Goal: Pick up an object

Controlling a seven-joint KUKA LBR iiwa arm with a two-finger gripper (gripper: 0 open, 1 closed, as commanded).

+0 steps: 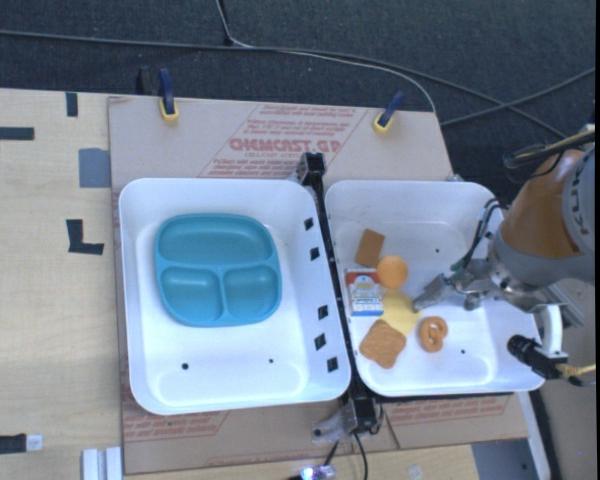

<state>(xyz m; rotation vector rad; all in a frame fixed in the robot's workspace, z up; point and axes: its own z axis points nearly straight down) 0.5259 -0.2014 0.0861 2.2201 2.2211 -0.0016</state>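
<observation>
Camera view finds the grey two-finger gripper [430,293] low in the right white bin [420,196], tips pointing left; whether it is spread or pressed together cannot be told. Just left of the tips lies a pale yellow block [400,314], with a small orange ball [391,271] farther off and a curled orange pretzel-shaped piece [433,333] nearer. Judged nearest target: the yellow block, a short reach leftward.

A wooden bench [40,298] is carrying a cardboard sheet [280,138] that is lying toward its right end, two clamps [166,96] pinning it at the far edge. Two white bins are sitting side by side on the cardboard: the left bin [140,368] and the right bin [420,200], their inner walls touching.
</observation>
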